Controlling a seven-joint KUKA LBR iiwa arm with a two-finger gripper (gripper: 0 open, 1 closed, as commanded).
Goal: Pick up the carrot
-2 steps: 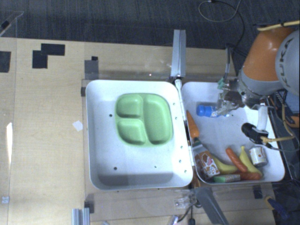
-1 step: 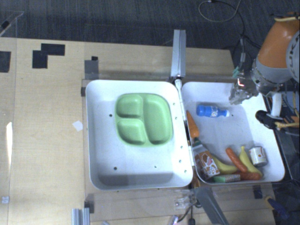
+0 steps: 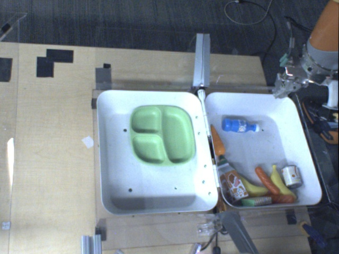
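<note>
Carrot [image 3: 217,141] is your target: a slim orange taper with a dark tip, along the right bin's [image 3: 302,126] left wall. Gripper [image 3: 280,86] hovers past that bin's far corner.

Carrot [image 3: 216,140] lies along the right bin's [image 3: 275,110] left wall, gripper [image 3: 282,86] apparently above its far corner.

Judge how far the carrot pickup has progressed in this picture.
Nothing looks done: the slim orange carrot lies against the right white bin's left wall. The two-finger gripper sits over that bin's far right corner, away from it. Reaching, grasping and lifting remain.
</note>
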